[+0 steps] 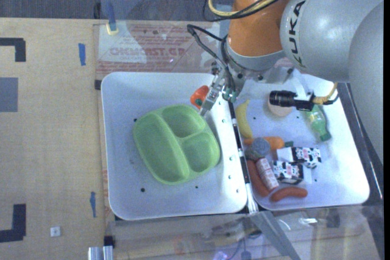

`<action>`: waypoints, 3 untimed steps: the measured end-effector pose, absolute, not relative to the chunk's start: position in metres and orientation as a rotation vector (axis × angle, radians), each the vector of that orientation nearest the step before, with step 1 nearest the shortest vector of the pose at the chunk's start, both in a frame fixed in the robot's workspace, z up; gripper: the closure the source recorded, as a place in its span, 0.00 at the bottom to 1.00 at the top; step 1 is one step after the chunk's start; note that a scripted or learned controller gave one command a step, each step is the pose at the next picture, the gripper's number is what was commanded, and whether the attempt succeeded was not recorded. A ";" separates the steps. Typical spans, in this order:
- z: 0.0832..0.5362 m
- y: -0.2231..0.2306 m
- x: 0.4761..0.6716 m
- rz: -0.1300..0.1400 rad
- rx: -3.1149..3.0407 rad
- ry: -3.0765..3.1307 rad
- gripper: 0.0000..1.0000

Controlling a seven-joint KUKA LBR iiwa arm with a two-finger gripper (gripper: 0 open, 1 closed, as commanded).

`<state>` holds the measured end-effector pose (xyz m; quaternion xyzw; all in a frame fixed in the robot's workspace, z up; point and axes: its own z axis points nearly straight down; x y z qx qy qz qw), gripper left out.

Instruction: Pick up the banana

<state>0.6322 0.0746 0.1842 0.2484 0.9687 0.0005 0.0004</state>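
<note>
1. I see the arm (304,15) reaching in from the right, its grey body and orange band covering the far right corner of the bench (49,131) and the far edges of both bins.
2. The left bin (122,192) sits just beside the right bin (347,173); their inner walls touch along the middle.
3. A green divided tray (175,144) lies in the middle of the left bin, tilted, its right end near that bin's inner wall.
4. The claw (213,94) hangs below the wrist over the far right corner of the left bin, pointing down toward the inner wall. I cannot tell whether it stands wide or narrow, and I see nothing between its tips.
5. An orange thing (198,96) lies just beside the claw, in that same far right corner; I cannot tell what it is.
6. The banana (244,120) lies in the right bin, along its left wall near the far end, lengthwise front to back, apart from the claw.
7. A green bottle (318,125) lies toward the right bin's far right side.
8. A red sausage (289,194) rests near the right bin's near edge, with a packet (266,173) and a black and white carton (292,166) just behind it.
9. A grey lump (258,148) sits just below the banana's near end.
</note>
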 end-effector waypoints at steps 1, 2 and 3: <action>0.138 0.161 0.660 0.004 0.636 3.073 1.00; 0.237 0.226 0.635 0.002 0.944 2.993 1.00; 0.243 0.226 0.496 -0.005 1.296 2.865 1.00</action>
